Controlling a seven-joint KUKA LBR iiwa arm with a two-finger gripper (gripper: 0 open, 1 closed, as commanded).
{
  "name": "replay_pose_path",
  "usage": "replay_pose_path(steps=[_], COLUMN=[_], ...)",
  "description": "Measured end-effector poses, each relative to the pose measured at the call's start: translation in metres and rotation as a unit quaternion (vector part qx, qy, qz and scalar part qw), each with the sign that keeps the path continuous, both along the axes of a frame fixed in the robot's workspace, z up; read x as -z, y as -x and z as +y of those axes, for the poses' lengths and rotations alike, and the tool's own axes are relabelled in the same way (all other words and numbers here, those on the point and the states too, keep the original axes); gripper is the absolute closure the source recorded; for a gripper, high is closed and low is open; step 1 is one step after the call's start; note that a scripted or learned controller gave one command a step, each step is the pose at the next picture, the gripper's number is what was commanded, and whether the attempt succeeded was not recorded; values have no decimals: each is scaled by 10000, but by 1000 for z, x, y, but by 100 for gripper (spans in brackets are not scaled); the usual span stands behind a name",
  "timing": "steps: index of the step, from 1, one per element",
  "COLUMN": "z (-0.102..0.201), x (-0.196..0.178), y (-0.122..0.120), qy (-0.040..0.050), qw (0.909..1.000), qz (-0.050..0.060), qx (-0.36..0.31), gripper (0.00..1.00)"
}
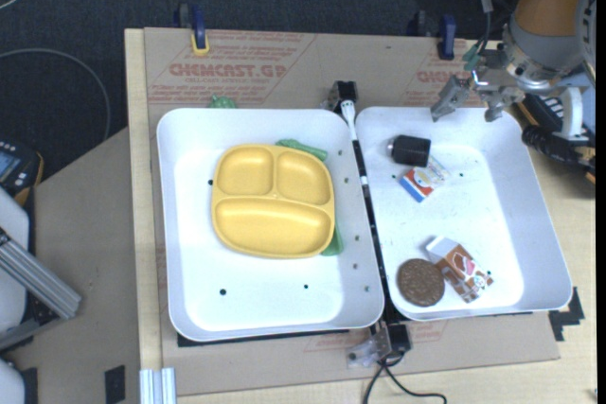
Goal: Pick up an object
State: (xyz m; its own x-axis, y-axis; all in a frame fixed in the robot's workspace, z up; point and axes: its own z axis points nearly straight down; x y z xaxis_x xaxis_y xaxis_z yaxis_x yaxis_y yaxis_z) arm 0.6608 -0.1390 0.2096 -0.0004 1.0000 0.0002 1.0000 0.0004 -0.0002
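My gripper (469,97) hangs above the far edge of the right bin (530,203), open, its two fingers spread with nothing between them. In that bin a small black block (411,149) lies near the far left, just below and left of the gripper. A small red, white and blue packet (419,181) lies beside the block. Near the front sit a brown round cookie (419,282) and a brown and white carton (461,269).
The left bin (189,232) holds a yellow divided plate (274,201) lying over a green item (301,148). A black clip (345,94) sits at the far end of the divider between the bins. Cardboard lies under both bins, held by blue clamps (196,26).
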Motion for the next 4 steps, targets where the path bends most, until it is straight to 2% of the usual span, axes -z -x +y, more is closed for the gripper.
replay_pose_path(steps=[1, 2, 3, 4], z=[0, 79, 126, 123], x=[-11, -52, -18, -144], y=[-1, 62, 129, 173], qy=[5, -20, -17, -4], qw=[10000, 10000, 10000, 10000], qz=[-18, -7, 46, -69], qx=[-6, -37, -20, -3], gripper=[100, 100, 100, 100])
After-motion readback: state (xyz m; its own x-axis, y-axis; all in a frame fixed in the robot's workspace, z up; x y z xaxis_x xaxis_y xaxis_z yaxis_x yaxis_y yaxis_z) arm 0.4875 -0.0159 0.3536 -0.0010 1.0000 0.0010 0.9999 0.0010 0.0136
